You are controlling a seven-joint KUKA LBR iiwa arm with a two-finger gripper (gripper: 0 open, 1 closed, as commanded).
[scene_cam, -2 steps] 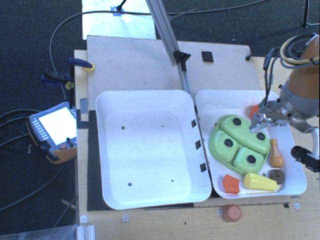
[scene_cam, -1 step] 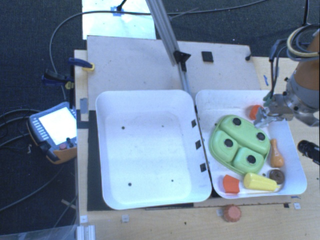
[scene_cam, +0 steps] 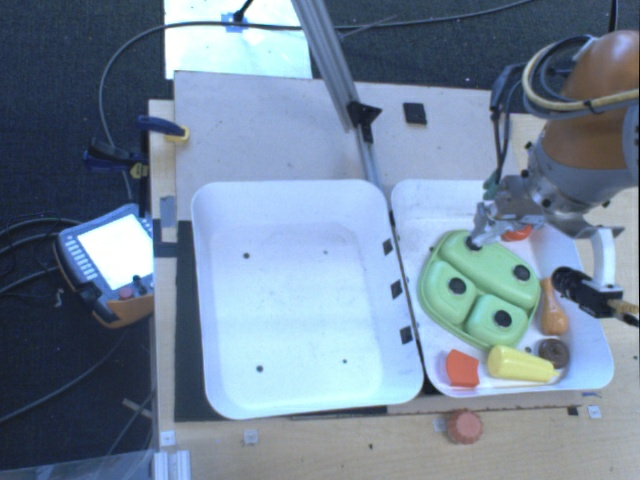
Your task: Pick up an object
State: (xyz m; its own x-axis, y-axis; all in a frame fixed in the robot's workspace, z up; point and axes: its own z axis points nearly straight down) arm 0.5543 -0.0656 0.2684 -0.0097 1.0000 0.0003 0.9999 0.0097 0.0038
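In the right bin (scene_cam: 420, 203) lies a green toy (scene_cam: 478, 290) with dark round spots, large and lumpy. My gripper (scene_cam: 480, 234) reaches down from the right and its tip rests at the green toy's upper edge. A small red-orange thing (scene_cam: 517, 233) peeks out just right of the gripper. An orange block (scene_cam: 461, 368), a yellow cylinder (scene_cam: 519, 365), a brown round piece (scene_cam: 552, 351) and an orange carrot-shaped thing (scene_cam: 552, 308) lie along the bin's near and right sides.
The left bin (scene_cam: 215, 208) stands beside the right one, split by a ridge with black clips (scene_cam: 396, 289). A metal pole (scene_cam: 325, 38) slants across the back. A brown disc (scene_cam: 463, 427) lies on the bench in front of the right bin.
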